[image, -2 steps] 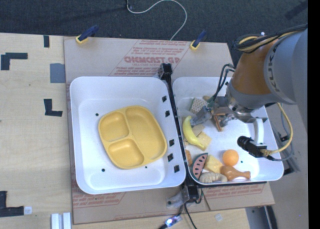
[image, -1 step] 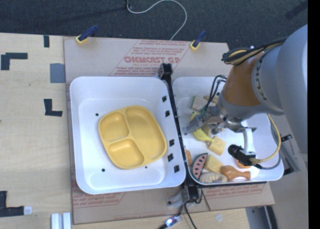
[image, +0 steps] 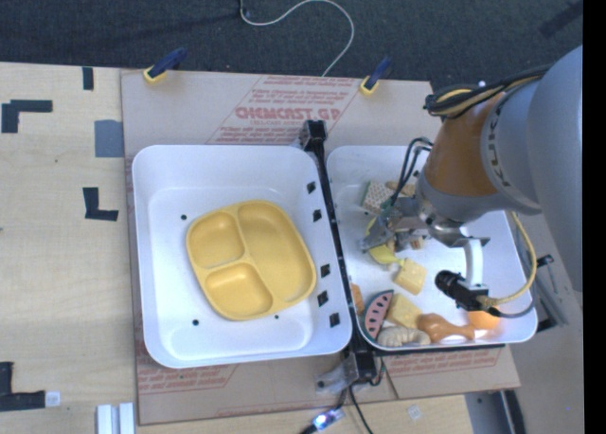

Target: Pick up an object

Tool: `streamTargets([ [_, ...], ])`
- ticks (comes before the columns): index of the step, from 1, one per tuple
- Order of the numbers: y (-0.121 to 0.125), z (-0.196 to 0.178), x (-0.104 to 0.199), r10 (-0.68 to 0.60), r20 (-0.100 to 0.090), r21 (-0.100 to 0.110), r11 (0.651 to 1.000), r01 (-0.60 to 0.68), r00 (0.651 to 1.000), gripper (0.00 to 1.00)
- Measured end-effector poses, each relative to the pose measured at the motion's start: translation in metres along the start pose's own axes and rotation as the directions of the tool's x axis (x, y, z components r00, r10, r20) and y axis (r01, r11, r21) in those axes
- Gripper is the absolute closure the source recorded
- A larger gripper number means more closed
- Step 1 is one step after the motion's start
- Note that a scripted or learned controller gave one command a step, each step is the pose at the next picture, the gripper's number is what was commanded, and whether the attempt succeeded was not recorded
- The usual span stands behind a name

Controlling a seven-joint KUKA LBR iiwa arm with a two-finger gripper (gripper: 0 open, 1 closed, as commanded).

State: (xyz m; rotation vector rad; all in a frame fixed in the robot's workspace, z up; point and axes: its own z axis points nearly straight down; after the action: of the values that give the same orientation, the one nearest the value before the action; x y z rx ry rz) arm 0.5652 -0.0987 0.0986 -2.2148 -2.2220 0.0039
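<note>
Two glossy white bins (image: 151, 233) | ridged yellow three-compartment tray (image: 251, 259) | claw (image: 390, 231)

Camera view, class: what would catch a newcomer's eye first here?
A yellow divided plate lies alone in the left bin. The grey arm with its orange band reaches into the right bin, its gripper down among a jumble of small toy foods, including a watermelon slice.

Red print on the cardboard sheet (image: 275, 115) under the bins, upside down from this camera; the big line looks like "CHEMCAST GP", not certain. Smaller red lines around it too small to read. No other text legible.
</note>
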Motion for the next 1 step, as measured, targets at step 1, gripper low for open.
streamTargets([
  [1,0.0078,-0.0456,-0.0023,0.002,0.001,-0.007,1.0,-0.002,1.0,1.0],
])
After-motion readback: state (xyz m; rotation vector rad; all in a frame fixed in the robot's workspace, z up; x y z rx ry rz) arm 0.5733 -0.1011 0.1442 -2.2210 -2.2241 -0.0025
